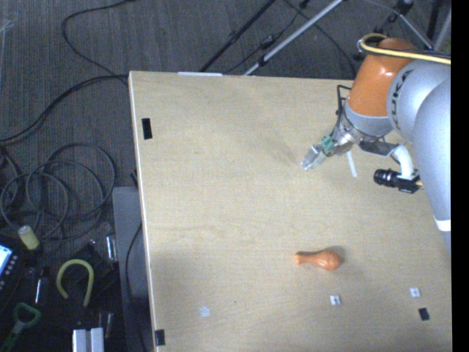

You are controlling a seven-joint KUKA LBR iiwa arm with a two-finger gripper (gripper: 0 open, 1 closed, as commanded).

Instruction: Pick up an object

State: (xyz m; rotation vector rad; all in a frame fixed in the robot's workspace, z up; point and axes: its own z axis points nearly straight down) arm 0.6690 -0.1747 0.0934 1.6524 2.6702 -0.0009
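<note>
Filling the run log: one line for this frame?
stage: approach | hand: above the tan wooden bench top, nothing visibly held | small orange pear-shaped object: lying on bench, apart from hand

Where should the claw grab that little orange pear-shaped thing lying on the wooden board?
Probably across the fat round end of the orange thing, coming straight down from above. It lies flat on its side with the thin neck pointing left, and the board around it is bare, so the claw has room on both sides.

Gripper (pixel 316 156): far right, above the tan bench top (pixel 234 196), pointing left.
Orange object (pixel 320 259): lying on the bench, nearer than the gripper, well apart from it.
Cables (pixel 58 174): floor, left.
</note>
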